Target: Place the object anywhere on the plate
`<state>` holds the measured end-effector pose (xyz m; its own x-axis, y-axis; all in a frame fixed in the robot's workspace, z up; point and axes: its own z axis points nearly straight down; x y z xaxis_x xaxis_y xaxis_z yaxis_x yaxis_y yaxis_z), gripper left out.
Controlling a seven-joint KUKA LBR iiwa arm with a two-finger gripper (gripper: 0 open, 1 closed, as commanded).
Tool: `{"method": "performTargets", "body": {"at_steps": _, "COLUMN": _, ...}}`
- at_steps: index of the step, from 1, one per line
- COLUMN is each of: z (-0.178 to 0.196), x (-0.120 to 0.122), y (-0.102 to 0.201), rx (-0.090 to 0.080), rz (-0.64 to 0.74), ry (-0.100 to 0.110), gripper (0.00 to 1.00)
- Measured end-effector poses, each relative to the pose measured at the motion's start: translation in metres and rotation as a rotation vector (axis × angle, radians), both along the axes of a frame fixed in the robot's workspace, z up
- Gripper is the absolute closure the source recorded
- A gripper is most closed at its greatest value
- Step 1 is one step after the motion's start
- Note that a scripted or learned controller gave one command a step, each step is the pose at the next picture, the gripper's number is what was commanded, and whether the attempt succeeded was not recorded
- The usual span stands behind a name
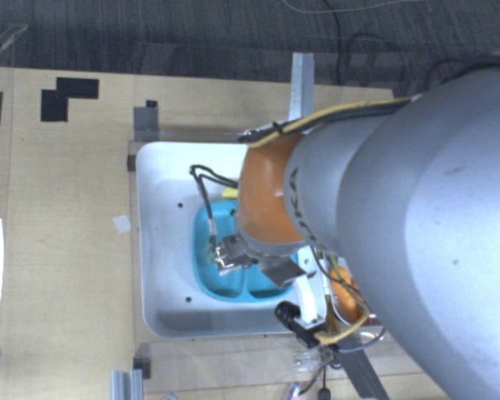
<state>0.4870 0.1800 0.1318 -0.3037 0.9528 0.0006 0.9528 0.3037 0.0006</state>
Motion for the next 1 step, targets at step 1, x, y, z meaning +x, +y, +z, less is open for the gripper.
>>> {"method": "performTargets", "body": {"at_steps": 1, "z": 0.0200, "x": 0.0013, "y": -0.0540, "rx": 0.000, "rz": 0.318, "ry": -0.005, "gripper": 1.00}}
